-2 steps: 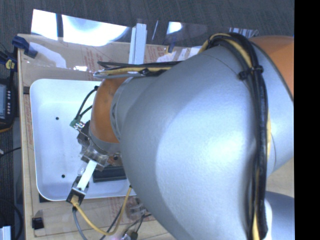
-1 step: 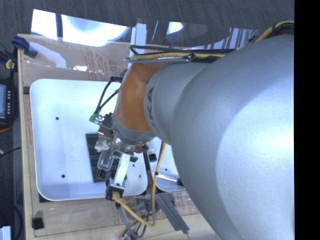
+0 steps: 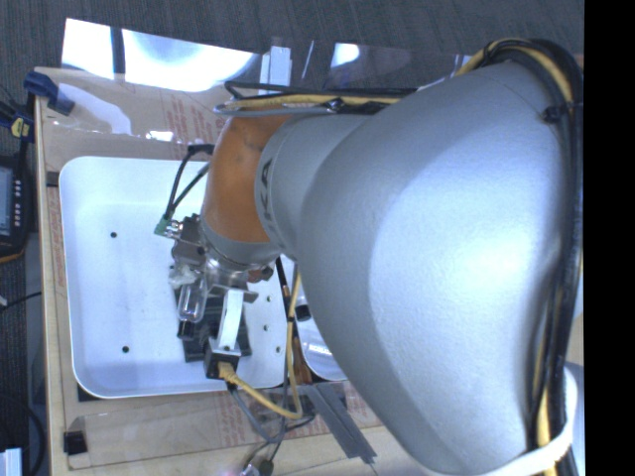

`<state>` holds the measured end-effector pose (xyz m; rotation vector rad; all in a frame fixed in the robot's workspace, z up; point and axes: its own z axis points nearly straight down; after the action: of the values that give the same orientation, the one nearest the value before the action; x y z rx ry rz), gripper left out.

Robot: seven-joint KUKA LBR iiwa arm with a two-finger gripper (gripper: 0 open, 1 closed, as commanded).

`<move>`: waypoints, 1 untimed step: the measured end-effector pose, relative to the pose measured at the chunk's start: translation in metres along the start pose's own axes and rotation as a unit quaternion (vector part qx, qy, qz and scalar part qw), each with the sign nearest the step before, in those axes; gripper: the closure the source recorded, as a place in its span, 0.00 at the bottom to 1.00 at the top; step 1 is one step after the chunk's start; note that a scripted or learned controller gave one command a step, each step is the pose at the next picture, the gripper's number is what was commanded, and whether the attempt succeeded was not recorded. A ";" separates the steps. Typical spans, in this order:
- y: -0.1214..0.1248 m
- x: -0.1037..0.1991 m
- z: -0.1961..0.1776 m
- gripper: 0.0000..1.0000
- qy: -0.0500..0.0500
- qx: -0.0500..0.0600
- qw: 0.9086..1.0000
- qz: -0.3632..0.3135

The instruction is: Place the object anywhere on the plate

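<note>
One grey arm with an orange band (image 3: pixel 238 191) hangs its claw (image 3: pixel 203 315) low over the shallow white left bin (image 3: pixel 109 266), probably reaching to grasp. Its grip state I cannot tell.

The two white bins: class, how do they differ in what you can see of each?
The left bin shows most of its floor and rim; the right bin shows as a sliver under the arm. The hand hangs over the left bin, not the right bin. Both are white and shallow.
</note>
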<state>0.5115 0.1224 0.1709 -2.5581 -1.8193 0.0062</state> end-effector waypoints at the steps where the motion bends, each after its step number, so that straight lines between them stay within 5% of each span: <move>1: 0.000 0.000 0.000 0.00 0.000 0.000 1.000 0.000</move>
<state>0.5116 0.1223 0.1710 -2.5583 -1.8194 0.0060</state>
